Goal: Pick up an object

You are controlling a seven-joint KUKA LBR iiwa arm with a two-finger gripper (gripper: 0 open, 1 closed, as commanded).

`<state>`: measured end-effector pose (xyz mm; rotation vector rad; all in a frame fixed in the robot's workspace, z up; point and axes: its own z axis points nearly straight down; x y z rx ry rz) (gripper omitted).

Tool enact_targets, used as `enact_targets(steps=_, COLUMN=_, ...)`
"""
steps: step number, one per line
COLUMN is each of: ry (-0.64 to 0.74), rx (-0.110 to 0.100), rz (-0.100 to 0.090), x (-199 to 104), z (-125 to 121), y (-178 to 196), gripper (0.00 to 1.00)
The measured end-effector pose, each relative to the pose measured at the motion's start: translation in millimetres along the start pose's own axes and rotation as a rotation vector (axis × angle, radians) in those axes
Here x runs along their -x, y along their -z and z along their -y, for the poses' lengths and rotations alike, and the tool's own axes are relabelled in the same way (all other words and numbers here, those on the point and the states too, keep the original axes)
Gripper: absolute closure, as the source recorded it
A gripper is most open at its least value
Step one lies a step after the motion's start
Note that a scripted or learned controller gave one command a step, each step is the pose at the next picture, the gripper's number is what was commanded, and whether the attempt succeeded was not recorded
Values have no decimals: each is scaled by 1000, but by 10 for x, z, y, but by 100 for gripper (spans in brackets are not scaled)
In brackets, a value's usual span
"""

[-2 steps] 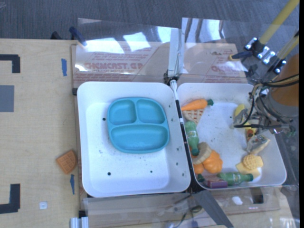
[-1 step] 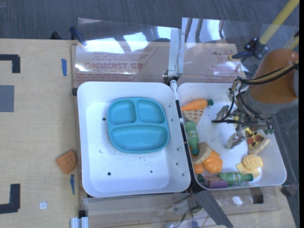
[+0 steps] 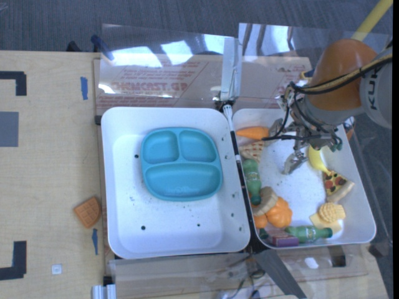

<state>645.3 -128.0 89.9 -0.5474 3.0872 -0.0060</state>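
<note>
One fixed camera above the bench (image 3: 43,167), looking down aslant on both bins (image 3: 118,167); arm (image 3: 340,73) enters right.

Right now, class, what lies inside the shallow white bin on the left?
The left white bin holds a blue plastic divided plate with three compartments, lying flat. Small dark specks dot the bin floor. Whatever sits beneath the plate is covered.

arm (image 3: 349,73) cut off by right edge, hides right bin (image 3: 365,185) back corner. banana (image 3: 318,159) upper end hidden behind gripper (image 3: 294,164); finger state unclear. toys along divider overlap, kinds unclear. small item (image 3: 57,268) on bench too tiny to identify.
</note>
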Motion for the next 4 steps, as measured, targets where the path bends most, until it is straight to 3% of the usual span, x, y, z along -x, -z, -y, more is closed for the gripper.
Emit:
enact_targets(steps=1, ry=2, rx=0, rz=0, x=-602, z=648, y=36, gripper=0)
enact_targets(steps=2, ry=20, rx=0, rz=5, x=-558, z=791, y=-15, gripper=0)
enact_targets(steps=3, ry=18, rx=-8, rz=21, x=-513, z=802, y=139, gripper=100)
enact_targets(steps=4, ry=18, rx=-7, rz=19, x=-517, z=798, y=127, gripper=0)
